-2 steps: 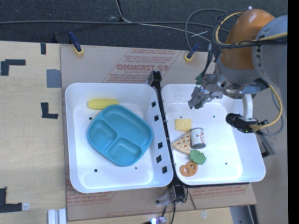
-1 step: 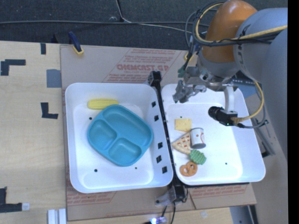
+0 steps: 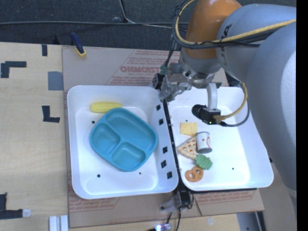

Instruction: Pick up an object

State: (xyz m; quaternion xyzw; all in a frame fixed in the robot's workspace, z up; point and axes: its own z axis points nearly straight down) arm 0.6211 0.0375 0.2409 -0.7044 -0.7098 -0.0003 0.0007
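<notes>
My gripper [image 3: 165, 89] hangs over the far end of the divider between the two bins, above the back rim. Nothing shows held under it. In the right bin [image 3: 240, 172] lie a yellow cheese square [image 3: 188, 128], a pizza slice [image 3: 187, 150], a small white can [image 3: 203, 142], a green broccoli piece [image 3: 204, 162] and a pretzel [image 3: 194, 174], all clustered near the divider and in front of the gripper. The left bin [image 3: 79, 129] holds a blue divided plate [image 3: 123, 138] and a yellow corn cob [image 3: 106, 107] behind it.
The grey arm with its orange band [image 3: 209, 18] fills the upper right and overhangs the right bin's far side. A black camera unit with a cable [image 3: 206, 113] hangs from the wrist over the right bin. Cardboard [image 3: 120, 64] lies under both bins.
</notes>
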